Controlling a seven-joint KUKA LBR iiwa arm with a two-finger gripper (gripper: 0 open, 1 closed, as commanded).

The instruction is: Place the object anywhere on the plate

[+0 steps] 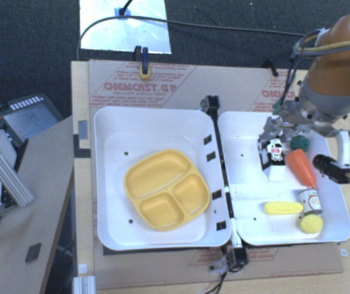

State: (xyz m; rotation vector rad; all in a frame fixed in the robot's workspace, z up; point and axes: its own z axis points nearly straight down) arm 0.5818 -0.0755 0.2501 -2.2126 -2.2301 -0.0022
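Glossy yellow plastic plate [166, 189] (smooth) in a matt white plastic bin [111, 182].

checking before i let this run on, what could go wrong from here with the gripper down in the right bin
1. The gripper sits among crowded items: the carrot and a green piece lie right beside it, so it may nudge or grab the wrong one.
2. The yellow plate is in the other bin; anything carried could catch the black divider or drop short.

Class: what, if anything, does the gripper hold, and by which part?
Cannot be told: the gripper is low in the right bin beside the carrot.
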